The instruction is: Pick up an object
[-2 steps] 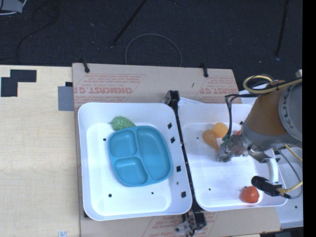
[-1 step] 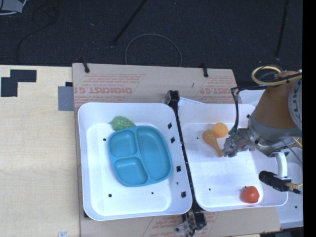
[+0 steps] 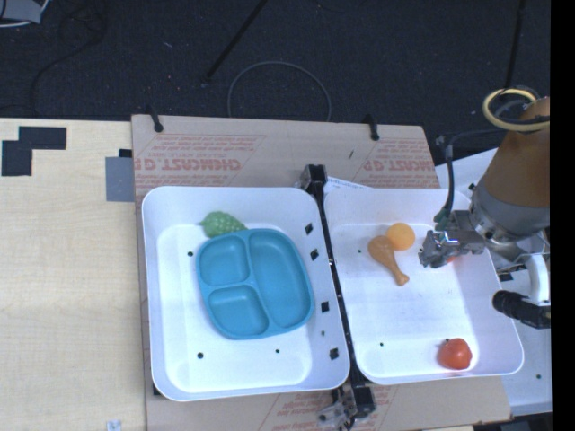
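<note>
From above, the worktop carries two shallow white bins side by side, meeting at a dark divider down the middle. The left bin is mostly taken up by a blue sectioned plate, which lies near the divider side and leaves a strip of bare floor along the bin's left and lower walls. A green leafy item sits at the plate's upper left corner, touching or just beside its rim.

The right bin has much more free floor. An orange drumstick-shaped toy lies in its upper middle with a round orange ball touching it. A red tomato-like object rests well apart from them, close to the bin's lower right corner. The wide middle of this bin is bare.

The arm comes in from the right, its wrist low over the right bin's upper right part. The claw points left toward the drumstick, just beside it; whether it is spread or closed I cannot tell, and nothing is seen gripped in it.
</note>
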You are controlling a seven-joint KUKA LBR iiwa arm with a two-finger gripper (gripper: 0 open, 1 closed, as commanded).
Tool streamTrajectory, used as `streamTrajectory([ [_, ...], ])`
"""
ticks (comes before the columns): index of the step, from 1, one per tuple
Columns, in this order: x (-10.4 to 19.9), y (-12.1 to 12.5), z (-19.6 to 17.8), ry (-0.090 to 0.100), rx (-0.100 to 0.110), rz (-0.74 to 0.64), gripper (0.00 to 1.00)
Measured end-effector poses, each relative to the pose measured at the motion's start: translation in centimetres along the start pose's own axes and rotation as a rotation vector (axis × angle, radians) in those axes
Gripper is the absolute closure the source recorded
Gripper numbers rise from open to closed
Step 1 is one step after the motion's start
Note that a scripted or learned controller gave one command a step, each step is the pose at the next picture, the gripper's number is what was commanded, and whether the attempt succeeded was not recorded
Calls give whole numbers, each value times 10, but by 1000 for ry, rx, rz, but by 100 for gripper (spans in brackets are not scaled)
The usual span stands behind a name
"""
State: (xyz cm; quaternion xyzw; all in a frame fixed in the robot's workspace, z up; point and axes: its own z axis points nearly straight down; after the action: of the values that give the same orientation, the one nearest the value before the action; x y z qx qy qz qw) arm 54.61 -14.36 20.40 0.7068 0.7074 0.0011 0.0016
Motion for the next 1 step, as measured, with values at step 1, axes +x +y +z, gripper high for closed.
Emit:
streamTrajectory([
  [1, -1, 1, -53, 0, 1, 0, 100],
])
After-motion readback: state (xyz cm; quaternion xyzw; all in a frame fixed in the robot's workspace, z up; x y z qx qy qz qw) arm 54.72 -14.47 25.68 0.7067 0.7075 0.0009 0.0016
